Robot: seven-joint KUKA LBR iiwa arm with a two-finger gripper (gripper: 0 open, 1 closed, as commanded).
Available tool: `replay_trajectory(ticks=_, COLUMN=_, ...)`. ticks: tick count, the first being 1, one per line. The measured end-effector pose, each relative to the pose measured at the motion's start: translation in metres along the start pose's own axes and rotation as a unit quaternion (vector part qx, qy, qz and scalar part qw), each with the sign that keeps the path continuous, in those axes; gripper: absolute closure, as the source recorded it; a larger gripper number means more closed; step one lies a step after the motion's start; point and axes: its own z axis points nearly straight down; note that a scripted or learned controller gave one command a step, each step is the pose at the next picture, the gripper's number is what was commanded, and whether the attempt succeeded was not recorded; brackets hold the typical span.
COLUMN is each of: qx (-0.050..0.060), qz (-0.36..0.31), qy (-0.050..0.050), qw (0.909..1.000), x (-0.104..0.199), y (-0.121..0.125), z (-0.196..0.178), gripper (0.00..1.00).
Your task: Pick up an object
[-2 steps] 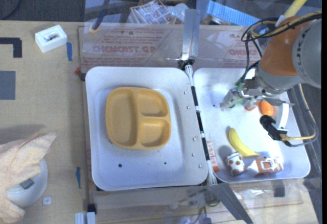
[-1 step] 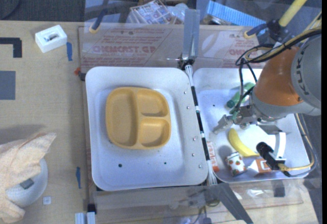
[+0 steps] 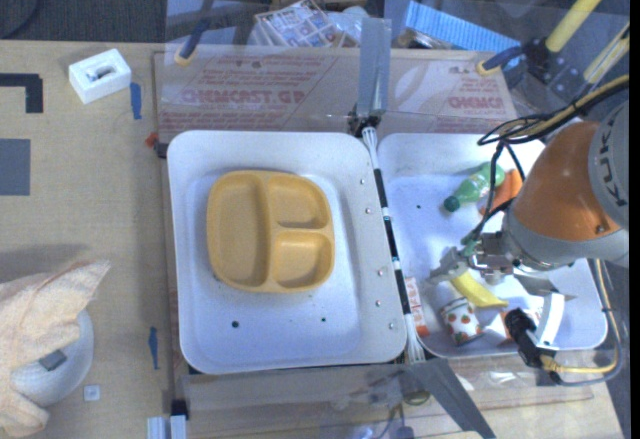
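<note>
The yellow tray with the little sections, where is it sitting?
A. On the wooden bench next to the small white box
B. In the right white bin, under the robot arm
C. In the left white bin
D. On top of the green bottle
C. The yellow tray lies flat inside the left bin, apart from the arm and the green bottle, which are over at the right bin.

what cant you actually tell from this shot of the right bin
- Gripper: finger state unreadable; small, blurred, against clutter.
- Yellow object: partly under the wrist, so contact unclear.
- Green bottle: far end hidden by the arm's orange band.
- Small white cup: pattern too blurred.
</note>
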Motion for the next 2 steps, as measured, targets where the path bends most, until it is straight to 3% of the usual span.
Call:
replay_trajectory(ticks=1, qx=-0.003, qz=0.003, qy=-0.001, qw=1.0, x=-0.003, y=0.001, z=-0.011, gripper=1.0)
replay_trajectory(ticks=2, qx=0.005, qz=0.022, qy=-0.001, qw=0.9997, x=0.043, y=-0.017, z=-0.096, gripper=1.0)
